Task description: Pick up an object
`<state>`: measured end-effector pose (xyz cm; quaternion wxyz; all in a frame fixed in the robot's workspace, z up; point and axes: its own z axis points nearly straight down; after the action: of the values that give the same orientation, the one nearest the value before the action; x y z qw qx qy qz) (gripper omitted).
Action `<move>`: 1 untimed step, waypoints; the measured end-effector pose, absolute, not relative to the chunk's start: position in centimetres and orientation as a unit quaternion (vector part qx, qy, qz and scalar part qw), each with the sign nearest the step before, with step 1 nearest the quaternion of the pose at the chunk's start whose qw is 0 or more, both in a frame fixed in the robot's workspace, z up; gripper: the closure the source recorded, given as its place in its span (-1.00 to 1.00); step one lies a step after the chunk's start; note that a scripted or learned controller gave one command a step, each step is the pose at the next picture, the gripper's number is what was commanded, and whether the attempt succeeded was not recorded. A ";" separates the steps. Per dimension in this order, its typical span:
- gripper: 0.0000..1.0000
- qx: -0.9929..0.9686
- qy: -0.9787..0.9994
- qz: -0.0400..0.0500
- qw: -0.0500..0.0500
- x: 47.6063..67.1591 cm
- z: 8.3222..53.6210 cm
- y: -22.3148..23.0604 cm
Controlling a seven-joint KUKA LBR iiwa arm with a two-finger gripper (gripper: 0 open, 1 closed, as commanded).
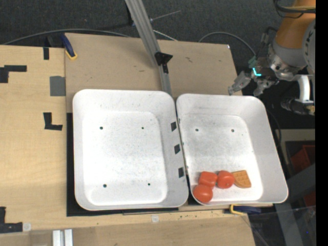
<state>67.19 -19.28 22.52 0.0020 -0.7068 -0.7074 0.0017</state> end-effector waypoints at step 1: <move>-1.00 -0.706 -0.708 0.001 0.000 67.3 22.8 -19.3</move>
<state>67.29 -19.28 22.81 -0.0001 -0.7063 -0.7079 0.0011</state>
